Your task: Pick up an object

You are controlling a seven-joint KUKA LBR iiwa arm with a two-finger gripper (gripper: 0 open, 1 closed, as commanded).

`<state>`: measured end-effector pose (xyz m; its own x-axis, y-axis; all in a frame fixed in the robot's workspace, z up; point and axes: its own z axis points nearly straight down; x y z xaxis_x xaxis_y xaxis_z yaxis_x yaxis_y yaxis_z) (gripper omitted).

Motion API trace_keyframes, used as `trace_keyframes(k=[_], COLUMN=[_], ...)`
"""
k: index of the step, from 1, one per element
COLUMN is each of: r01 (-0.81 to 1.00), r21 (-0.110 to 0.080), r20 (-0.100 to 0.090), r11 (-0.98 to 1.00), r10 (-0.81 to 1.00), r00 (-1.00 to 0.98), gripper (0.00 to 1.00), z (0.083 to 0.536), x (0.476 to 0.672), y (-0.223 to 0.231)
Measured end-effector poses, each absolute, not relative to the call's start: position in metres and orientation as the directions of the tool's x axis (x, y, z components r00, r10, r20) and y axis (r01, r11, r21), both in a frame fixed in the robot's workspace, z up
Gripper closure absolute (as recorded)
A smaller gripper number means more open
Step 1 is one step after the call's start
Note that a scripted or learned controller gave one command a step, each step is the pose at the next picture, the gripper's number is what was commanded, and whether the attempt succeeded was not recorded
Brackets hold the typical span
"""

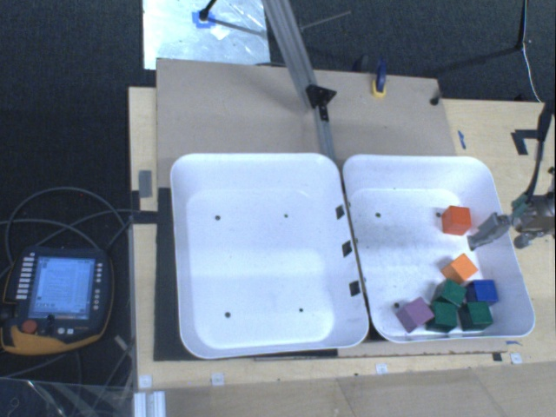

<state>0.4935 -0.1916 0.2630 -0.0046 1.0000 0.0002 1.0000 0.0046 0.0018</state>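
Open floor left of clustered blocks (452, 298)

Both bins, the left bin (261, 250) and the right bin (417, 202), appear to be moulded white plastic with a smooth, slightly glossy finish, and they rest on a bench top (252, 102) of matt tan board resembling fibreboard or plywood. The blocks in the right bin, among them an orange-red block (456, 220), a purple block (415, 314) and a blue block (483, 292), show flat, matt painted faces. The slanted pole (291, 37) reads as dull grey metal, the floor (69, 59) as dark, rough-textured carpet, and the sheet (204, 20) beyond the bench as shiny, wrinkled film.
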Motion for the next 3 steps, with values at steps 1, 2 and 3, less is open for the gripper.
trace_keyframes(k=[1, 2, 3], r01=[1.000, 1.000, 1.000], r21=[0.002, -0.002, -0.002], r20=[0.000, 0.001, 0.001], r11=[0.003, 0.002, 0.002], r10=[1.000, 1.000, 1.000], r00=[-0.003, -0.002, -0.002], gripper=[0.00, 0.00, 0.00], z=[0.263, 0.220, 0.178], x=[0.494, 0.500, 0.498], y=[-0.192, -0.191, -0.194])
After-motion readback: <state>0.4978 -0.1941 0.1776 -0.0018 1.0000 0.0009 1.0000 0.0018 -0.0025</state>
